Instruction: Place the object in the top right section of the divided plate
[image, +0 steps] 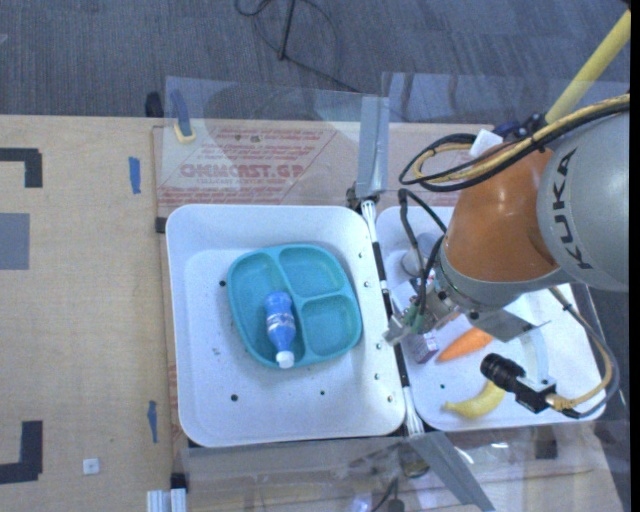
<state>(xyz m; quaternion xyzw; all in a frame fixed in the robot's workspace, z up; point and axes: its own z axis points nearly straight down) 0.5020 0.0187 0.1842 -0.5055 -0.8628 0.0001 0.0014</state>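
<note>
Plate (300, 270): teal, divided, in the left bin (200, 400).
Bottle (281, 327): small, blue label, white cap, lying in the plate's large left section, cap over the plate's near rim.
Claw (418, 325): right of the plate, low over the right bin's (560, 415) left edge; opening and hold cannot be told.
Carrot (466, 345): right of the claw.
Banana (478, 402): nearer than the carrot.

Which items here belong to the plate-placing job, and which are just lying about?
Job:
- divided plate, teal, in the left bin
- small bottle, lying in the plate's large section
- end effector, over the right bin

Lying about:
- carrot, right bin
- banana, right bin
- blue tape marks on the bench
</note>
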